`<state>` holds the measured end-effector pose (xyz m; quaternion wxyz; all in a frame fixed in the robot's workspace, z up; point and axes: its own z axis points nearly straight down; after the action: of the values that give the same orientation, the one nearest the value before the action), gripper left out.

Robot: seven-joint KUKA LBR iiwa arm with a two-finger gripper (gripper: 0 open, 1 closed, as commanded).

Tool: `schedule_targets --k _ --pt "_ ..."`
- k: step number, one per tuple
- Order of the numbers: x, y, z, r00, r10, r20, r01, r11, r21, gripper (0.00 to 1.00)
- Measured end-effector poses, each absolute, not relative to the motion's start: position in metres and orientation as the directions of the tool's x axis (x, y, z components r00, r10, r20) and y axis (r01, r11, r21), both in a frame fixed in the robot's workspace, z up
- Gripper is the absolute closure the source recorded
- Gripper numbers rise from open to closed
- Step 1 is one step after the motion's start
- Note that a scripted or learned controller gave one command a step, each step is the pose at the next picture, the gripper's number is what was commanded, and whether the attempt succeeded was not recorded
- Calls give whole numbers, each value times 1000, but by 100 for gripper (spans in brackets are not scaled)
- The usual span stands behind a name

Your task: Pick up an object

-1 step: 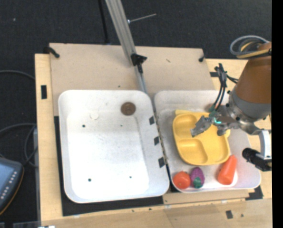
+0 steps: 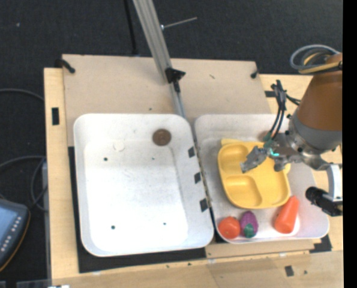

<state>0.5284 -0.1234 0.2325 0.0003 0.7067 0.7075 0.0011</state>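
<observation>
1 tomato (image 2: 228,227), 1 plum (image 2: 249,223), 1 carrot (image 2: 287,215).

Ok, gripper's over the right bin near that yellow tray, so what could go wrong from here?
1. The gripper hangs over the yellow divided tray; a descent may strike its rim and tip or shove it rather than grasp it.
2. The orange carrot, purple toy and red tomato crowd the right bin along its near edge, so a shoved tray could jam them.
</observation>
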Motion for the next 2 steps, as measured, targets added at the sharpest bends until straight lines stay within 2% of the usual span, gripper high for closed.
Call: schedule_targets --k 1,2 --pt "621 -117 139 -3 1000 -3 1000 3 -1 0" --pt "620 -117 143 0 1000 -2 1000 0 0 0"
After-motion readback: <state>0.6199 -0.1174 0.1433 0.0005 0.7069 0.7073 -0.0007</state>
